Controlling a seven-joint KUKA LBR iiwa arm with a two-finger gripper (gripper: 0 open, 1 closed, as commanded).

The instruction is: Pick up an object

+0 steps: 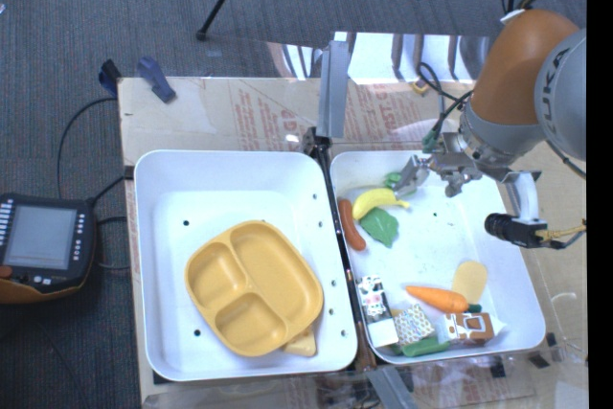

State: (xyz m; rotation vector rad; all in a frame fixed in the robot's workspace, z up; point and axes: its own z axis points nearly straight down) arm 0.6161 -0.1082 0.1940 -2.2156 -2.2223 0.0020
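Note:
My gripper hangs over the back of the right bin, open, with nothing between its fingers. Its left finger is just above a small green piece. A yellow banana lies just to the front left of the gripper, with a green leafy toy and a red-brown sausage beside it. Toward the bin's front lie an orange carrot, a pale beige slice and several small printed boxes.
The left bin holds a yellow divided plate with a yellow wedge poking out under its front edge. A handheld control pendant sits left of the bench. A metal post stands behind the bins.

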